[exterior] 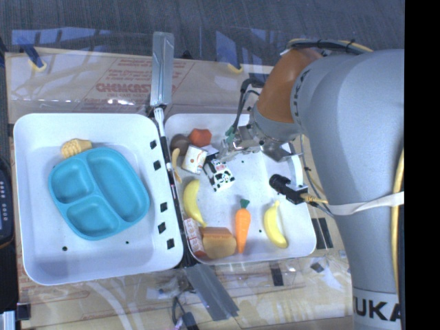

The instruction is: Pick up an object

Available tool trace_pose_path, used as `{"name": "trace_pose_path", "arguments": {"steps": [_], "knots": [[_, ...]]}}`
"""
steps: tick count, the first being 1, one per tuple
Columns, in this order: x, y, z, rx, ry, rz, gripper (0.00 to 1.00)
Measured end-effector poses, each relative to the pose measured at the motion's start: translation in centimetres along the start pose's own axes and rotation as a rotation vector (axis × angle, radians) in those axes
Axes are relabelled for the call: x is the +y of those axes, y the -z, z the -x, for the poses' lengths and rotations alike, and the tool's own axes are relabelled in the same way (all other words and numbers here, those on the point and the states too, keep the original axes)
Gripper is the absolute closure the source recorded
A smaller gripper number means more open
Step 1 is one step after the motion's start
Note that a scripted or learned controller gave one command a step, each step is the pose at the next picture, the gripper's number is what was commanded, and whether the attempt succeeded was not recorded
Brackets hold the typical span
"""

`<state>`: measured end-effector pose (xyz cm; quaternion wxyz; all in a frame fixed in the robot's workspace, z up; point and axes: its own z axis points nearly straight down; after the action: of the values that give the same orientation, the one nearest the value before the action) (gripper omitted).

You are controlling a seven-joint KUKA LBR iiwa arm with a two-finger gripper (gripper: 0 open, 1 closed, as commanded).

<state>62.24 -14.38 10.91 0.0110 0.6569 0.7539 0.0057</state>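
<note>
The arm reaches in from 3 o'clock and its hand (225,151) hangs low over the upper middle of the right bin (302,243); whether anything sits in its grip cannot be told, since the wrist covers most of it. The nearest thing is a small cow (221,178), black and white, just beside the hand toward 6 o'clock, apparently free on the bin floor. A cup (194,158) lies just at 9 o'clock of the hand, with a red piece (201,137) toward 10. Farther off toward 6 lie a carrot (242,228), long axis running 12 to 6, a banana (274,226) at 5 and another banana (192,201) at 7. The likely target is the cow, calling for a short shift toward 6 before any descent. The left bin (27,253) holds a blue tray (97,192)
</note>
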Motion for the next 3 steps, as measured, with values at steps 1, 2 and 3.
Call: {"name": "trace_pose_path", "arguments": {"steps": [1,2,3], "knots": [[-0.1,-0.1,0.3,-0.006,-0.003,0.003,0.00],[-0.4,-0.1,-1.2,-0.008,-0.008,0.007,0.00],[3.8,-1.5,-1.9,0.007,-0.004,-0.020,0.00]]}}
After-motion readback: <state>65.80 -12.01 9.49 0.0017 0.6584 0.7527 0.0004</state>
